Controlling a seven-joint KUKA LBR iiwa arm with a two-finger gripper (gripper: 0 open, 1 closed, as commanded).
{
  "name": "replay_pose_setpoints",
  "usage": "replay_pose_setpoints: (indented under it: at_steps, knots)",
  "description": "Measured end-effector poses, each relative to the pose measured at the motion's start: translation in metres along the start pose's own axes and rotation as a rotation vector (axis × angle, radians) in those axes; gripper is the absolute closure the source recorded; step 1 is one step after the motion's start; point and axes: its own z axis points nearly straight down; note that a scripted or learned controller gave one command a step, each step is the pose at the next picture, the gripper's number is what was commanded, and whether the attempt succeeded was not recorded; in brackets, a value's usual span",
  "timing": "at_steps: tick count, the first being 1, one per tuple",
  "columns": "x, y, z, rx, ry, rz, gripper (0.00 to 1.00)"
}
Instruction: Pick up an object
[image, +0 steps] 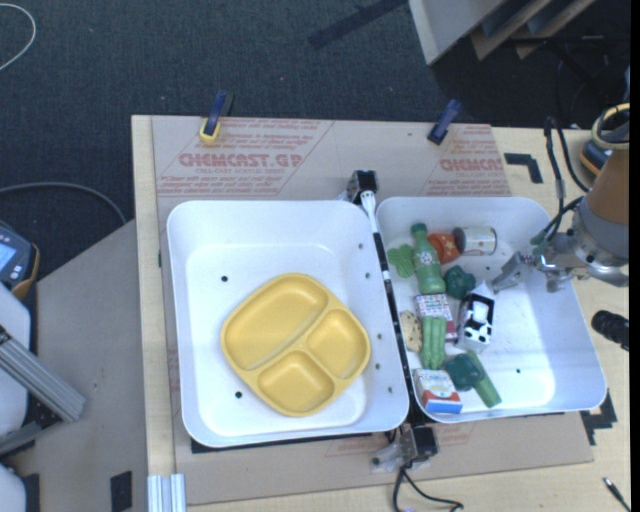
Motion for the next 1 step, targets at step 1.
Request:
replay_pose_setpoints:
  at_steps: [1]
  knots:
    - [-0.0017, 0.0052, 0.0304, -0.021, -0.007, 0.000, 0.00]
